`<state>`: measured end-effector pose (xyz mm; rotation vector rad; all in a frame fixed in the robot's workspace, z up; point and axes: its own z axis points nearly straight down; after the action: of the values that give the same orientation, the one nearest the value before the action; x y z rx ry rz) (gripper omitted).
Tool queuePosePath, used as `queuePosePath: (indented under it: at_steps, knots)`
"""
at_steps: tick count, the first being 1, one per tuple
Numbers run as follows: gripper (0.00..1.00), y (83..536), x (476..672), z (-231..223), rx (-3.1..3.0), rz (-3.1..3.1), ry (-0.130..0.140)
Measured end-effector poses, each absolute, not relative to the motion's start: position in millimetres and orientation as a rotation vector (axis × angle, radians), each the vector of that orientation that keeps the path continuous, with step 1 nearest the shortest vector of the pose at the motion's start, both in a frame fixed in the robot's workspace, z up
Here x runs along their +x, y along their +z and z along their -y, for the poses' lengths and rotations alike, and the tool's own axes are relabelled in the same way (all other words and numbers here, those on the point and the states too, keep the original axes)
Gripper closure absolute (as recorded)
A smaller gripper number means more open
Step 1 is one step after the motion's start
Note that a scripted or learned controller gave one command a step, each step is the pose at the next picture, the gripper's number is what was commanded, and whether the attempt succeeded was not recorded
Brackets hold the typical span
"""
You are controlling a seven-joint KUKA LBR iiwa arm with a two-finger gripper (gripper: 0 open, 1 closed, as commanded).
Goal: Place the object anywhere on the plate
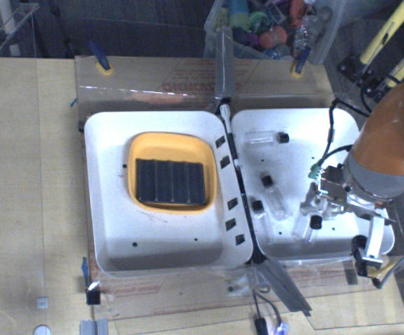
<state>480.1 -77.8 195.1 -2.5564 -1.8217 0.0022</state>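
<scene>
Looking down, you see a pale wooden desk (20, 187) carrying two white bins. The yellow plate (171, 172) sits in the left bin (104, 187); clear bottles (266, 139) lie in the right bin (285, 243), where the pincer (313, 211) hovers, its state impossible to tell.

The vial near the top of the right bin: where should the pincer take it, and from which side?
Take the vial around the middle of its clear body, coming straight down. It lies flat, its long axis across the bin and its black cap to the right, so the fingers should close across its narrow width.
</scene>
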Motion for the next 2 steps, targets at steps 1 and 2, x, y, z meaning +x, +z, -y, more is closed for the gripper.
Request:
queuePosePath:
  at_steps: [1,2]
  knots:
    - [0.00,195.1,480.1,77.8,-2.557,1.822,0.002]
    - [0.00,192.8,516.8,130.1,-2.343,2.095,0.001]
